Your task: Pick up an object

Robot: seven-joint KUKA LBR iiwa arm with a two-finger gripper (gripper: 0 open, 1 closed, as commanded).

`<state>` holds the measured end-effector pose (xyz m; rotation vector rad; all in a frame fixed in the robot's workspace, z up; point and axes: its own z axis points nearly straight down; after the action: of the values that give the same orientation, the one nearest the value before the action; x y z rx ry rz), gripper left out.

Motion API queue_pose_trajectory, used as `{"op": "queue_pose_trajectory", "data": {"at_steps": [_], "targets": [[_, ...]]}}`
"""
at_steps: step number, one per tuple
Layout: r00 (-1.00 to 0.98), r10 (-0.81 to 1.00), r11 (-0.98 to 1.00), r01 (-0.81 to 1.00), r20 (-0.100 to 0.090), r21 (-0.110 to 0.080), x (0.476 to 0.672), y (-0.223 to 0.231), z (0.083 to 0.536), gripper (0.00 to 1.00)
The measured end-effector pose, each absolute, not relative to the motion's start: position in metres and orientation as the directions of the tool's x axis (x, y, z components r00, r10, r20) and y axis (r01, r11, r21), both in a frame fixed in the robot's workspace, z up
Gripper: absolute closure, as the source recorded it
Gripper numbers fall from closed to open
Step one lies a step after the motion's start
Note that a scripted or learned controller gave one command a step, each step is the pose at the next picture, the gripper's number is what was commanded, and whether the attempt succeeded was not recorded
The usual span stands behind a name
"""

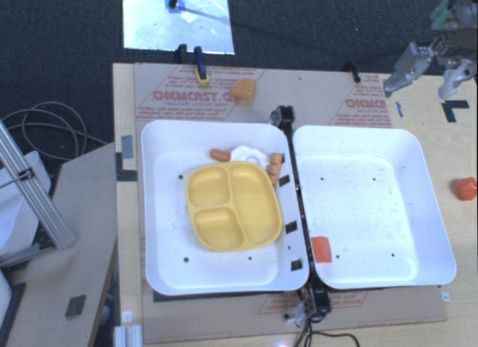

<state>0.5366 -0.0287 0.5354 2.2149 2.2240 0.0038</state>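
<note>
At the upper right of my view, above the bench's far right corner, the gripper hangs well clear of both bins, its two grey fingers spread apart with nothing between them. In the left bin I see a yellow divided plate lying flat with its three compartments facing up. Just behind the plate lie a small orange sausage-shaped piece, a white object partly hidden by the plate's rim, and a tan block near the bin's right wall. In the right bin, a red-orange block sits at the near left corner. Outside the bins, I note a tan block on the board behind the left bin and a red piece on the bench right of the right bin.
</note>
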Motion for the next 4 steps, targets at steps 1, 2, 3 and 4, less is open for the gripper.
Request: {"op": "queue_pose_trajectory", "data": {"at_steps": [1, 2, 3, 4], "targets": [[0.014, 1.000, -0.014, 1.000, -0.005, 0.003, 0.4842, -0.1656, 0.5357, 0.00], [-0.004, 1.000, 0.004, 1.000, -0.001, 0.003, 0.4876, -0.1572, 0.5352, 0.00], [-0.004, 1.000, 0.004, 1.000, -0.001, 0.003, 0.4876, -0.1572, 0.5352, 0.00], [-0.004, 1.000, 0.004, 1.000, -0.001, 0.003, 0.4876, -0.1572, 0.5352, 0.00]]}}
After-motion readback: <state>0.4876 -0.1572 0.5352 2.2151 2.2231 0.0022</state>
